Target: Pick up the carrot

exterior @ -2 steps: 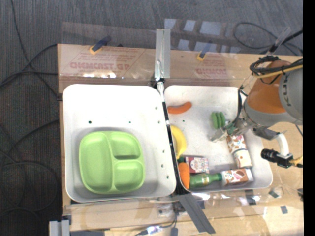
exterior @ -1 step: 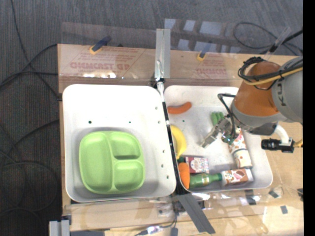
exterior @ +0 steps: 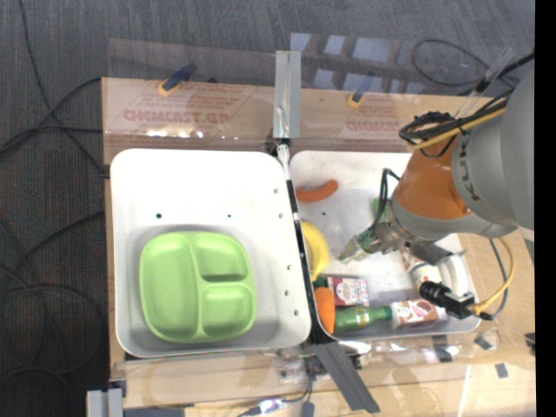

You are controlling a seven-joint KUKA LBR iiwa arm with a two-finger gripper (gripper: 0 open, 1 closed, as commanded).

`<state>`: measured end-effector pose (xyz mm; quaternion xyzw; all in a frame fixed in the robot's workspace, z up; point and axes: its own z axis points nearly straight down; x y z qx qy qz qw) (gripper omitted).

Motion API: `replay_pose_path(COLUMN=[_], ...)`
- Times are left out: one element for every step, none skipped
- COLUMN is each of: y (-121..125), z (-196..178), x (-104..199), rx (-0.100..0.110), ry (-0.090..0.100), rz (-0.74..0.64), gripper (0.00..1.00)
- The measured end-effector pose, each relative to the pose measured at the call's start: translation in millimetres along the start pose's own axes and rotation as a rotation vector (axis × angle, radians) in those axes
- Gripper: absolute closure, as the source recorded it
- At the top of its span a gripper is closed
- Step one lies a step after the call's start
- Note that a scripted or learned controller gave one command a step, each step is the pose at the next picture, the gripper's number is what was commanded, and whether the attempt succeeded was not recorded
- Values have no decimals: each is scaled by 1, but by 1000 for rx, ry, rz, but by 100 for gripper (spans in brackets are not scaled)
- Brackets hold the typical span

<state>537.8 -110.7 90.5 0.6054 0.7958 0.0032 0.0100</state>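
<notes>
left bin [exterior: 130, 181] holds green divided plate [exterior: 198, 285], lying flat, front-centre. right bin [exterior: 347, 194]: carrot [exterior: 324, 311] at front-left corner, against left wall, just below yellow banana [exterior: 314, 248] and beside small red carton [exterior: 350, 291]. green bottle [exterior: 389, 316] lies along front wall, touching carrot's right side. orange sausage-like piece [exterior: 316, 190] near back-left, alone. fingers [exterior: 363, 244] low over bin middle, well apart from carrot; open or closed cannot tell. grey arm [exterior: 486, 181] enters from right.

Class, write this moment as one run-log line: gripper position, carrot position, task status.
gripper: over right bin, beside yellow banana | orange carrot: front-left corner, by green bottle | status: carrot not yet picked up
</notes>
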Motion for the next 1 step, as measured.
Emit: replay_pose_path(y=[-30], z=[-1], x=[-12], rx=[-2], ry=[3], rz=[-355], gripper=[100])
